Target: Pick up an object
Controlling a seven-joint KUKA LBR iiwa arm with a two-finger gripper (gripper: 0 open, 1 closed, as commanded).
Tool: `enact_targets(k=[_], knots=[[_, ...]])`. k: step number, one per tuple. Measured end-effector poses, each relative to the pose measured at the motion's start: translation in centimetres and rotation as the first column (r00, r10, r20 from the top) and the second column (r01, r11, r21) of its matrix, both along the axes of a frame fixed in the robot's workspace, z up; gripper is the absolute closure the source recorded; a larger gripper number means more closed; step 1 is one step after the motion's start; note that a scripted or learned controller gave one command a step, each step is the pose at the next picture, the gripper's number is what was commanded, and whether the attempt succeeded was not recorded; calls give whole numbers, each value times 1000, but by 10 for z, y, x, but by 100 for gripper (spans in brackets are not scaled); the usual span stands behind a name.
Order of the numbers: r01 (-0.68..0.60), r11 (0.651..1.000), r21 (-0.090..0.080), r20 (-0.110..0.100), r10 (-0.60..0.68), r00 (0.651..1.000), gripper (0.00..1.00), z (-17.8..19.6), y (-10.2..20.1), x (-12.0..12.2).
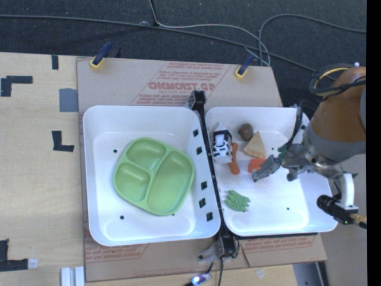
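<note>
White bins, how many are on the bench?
2. The left bin holds a green plate; the right bin holds small toys beside the gripper.

Toys [238, 149] crowd right bin's [297, 219] left; elsewhere open.

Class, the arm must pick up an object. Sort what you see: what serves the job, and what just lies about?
Job: gripper; cow toy; carrot; brown ball; wedge; green piece; red piece.
Lying about: green tray; clamps; cables.

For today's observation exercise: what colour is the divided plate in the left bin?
Light green; the divided plate shows plainly in the camera view, lying in the left bin.
</note>
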State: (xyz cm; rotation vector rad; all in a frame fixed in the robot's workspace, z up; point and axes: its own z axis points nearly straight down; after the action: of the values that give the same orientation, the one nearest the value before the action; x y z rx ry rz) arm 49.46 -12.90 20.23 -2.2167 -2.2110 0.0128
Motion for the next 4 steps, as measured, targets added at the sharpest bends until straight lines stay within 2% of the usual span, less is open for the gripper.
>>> enact_targets(k=[1,2,3,4], knots=[[-3,1000,-2,11,3,1000,0,5,0,3],[-3,1000,-1,5,3,1000,0,-59,1,0],[-1,1000,-2,12,1,1000,0,-111,2,0],[-5,1000,2,16,5,1000,100,-97,4,2]])
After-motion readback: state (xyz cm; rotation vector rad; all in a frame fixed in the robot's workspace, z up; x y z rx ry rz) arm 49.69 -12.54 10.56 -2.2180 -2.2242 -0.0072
